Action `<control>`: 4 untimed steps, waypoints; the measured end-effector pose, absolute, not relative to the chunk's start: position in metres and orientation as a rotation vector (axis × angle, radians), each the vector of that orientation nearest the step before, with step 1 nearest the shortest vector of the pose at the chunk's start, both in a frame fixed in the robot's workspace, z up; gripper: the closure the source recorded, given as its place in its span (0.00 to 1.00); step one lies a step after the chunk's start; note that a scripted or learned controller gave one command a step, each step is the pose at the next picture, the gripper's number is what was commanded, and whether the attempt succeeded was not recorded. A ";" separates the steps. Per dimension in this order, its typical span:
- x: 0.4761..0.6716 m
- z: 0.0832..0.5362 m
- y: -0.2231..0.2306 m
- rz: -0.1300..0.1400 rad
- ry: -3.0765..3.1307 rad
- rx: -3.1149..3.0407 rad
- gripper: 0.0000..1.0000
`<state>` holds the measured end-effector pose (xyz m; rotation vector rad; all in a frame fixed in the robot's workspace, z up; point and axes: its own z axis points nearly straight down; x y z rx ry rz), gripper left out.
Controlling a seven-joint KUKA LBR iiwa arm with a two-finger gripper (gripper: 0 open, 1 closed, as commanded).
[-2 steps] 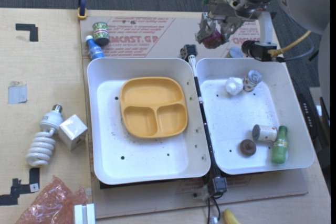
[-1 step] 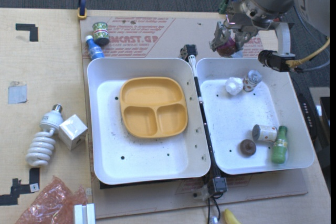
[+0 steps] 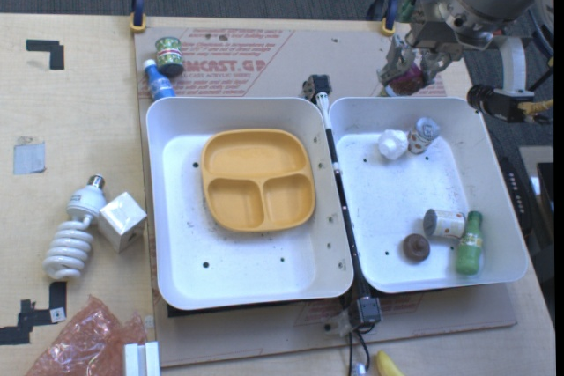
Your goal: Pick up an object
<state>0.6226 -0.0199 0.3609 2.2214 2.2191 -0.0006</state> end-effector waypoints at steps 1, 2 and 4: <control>0.623 0.370 -0.020 -0.002 2.220 2.218 1.00; 0.659 0.339 -0.039 -0.002 2.219 2.222 1.00; 0.657 0.409 0.022 -0.001 2.221 2.220 1.00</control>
